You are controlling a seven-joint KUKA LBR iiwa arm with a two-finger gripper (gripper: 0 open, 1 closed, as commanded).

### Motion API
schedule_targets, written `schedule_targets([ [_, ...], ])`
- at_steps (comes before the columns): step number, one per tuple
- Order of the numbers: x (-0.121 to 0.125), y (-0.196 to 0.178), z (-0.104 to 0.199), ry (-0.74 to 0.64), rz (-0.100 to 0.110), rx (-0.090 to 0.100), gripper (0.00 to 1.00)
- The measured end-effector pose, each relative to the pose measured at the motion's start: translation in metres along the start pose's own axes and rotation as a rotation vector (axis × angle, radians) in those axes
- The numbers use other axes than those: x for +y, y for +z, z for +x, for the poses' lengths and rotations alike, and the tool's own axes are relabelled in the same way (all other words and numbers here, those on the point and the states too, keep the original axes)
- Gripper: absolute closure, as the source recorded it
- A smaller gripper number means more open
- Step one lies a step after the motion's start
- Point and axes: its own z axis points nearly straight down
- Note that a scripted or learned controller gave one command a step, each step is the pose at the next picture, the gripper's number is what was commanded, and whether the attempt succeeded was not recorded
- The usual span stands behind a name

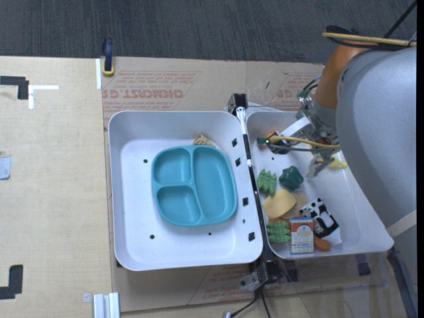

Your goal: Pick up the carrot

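Tan bench [53,197] under two white bins [126,197], dark carpet [199,12] behind; tool [317,152] state unclear.

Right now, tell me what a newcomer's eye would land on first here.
The big teal divided plate, lying flat in the middle of the left bin, stands out first. Next comes the grey arm bulking in from the right over the right bin, where small toys crowd together, the carrot at the near edge beside a small carton.
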Motion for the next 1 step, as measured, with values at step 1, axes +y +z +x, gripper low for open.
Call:
schedule_targets([
  [1,0.0,0.0,0.0,0.0,0.0,0.0,0.0],
])
